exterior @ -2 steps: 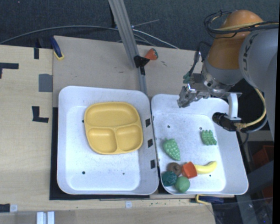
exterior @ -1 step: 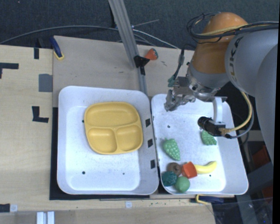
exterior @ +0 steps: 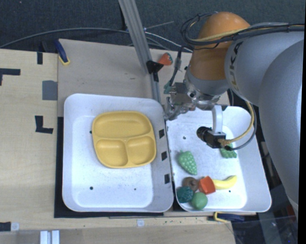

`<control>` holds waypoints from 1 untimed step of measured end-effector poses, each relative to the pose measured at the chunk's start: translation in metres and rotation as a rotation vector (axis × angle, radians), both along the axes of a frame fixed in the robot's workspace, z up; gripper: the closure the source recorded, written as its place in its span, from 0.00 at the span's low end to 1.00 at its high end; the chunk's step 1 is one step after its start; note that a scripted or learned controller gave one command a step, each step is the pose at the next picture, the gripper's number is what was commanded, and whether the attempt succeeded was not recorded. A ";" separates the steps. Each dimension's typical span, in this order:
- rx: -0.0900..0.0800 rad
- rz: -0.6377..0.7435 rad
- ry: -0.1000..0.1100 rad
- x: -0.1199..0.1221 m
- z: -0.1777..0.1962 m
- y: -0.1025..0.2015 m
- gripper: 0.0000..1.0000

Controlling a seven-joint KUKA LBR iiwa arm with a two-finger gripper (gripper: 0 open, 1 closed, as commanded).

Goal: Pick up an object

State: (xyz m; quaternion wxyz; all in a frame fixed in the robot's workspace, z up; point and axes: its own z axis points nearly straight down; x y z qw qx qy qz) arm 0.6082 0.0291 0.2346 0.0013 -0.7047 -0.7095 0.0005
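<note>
Toys clustered at right bin's near edge: green ball, teal lump, brown ring, orange block, yellow banana, all touching or just beside each other. Green grape bunch lies just above them, apart. Small green piece sits near a black fitting on the arm. Claw hangs over the bin's far left corner by the divider, nothing seen in it; spread or pressed together, cannot tell. Left bin holds a yellow divided plate. Both bins rest on the wooden surface
</note>
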 end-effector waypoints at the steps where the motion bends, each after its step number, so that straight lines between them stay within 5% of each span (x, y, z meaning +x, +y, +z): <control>1: -0.001 -0.001 0.002 -0.012 -0.008 0.045 1.00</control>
